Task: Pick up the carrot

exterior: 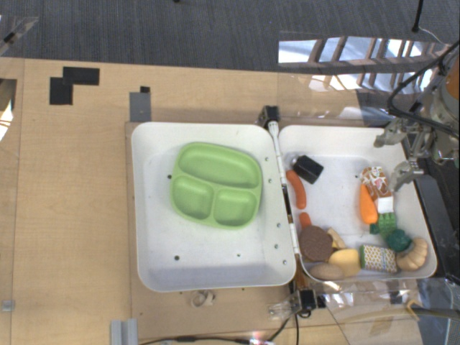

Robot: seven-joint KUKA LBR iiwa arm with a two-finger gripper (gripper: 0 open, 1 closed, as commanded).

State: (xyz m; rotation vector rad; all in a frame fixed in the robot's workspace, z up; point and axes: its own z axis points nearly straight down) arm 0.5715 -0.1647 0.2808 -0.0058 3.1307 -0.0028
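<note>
Two white bins [215,275] rest on a wooden bench [72,214] above grey carpet [215,13].

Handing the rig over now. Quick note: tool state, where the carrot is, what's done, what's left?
Tool: over the right bin's upper right corner, nothing between its fingers. I cannot tell whether it is open or shut.
Carrot: lying in the right bin, right of centre, just below a patterned packet and beside a green toy. Other play food crowds the bin's lower edge.
Left bin: holds a green divided plate.
Done: nothing yet; the carrot is not picked up.
Left: move the tool down-left over the carrot, grasp, lift. Neighbours are close, so the grasp may be tight.
</note>
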